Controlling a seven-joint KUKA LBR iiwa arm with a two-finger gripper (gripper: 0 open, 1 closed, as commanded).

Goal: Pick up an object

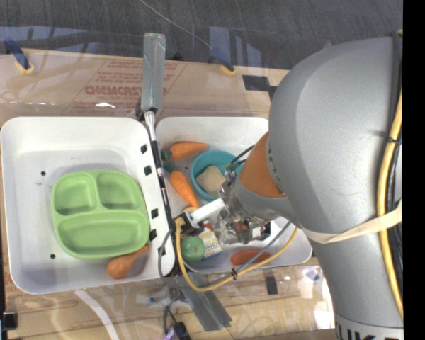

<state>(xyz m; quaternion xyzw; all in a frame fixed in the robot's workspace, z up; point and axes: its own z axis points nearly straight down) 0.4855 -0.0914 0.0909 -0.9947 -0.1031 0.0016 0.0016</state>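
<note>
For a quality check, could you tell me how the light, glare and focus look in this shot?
Camera view: even light, soft shadows inside the left bin; glare streaks on the film over the cardboard; the arm looms large and soft-edged; the tray is sharp.

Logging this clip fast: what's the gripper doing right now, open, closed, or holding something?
Gripper: low in the right bin, over the green ball; open or closed cannot be told.

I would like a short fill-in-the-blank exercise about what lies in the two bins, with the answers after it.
1. The green divided plate lies in the ____ bin.
2. The bowl in the right bin is ____ in colour.
3. The carrot beside the bowl is ____ in colour.
4. The arm reaches into the ____ bin.

Answers: left; blue; orange; right
</note>
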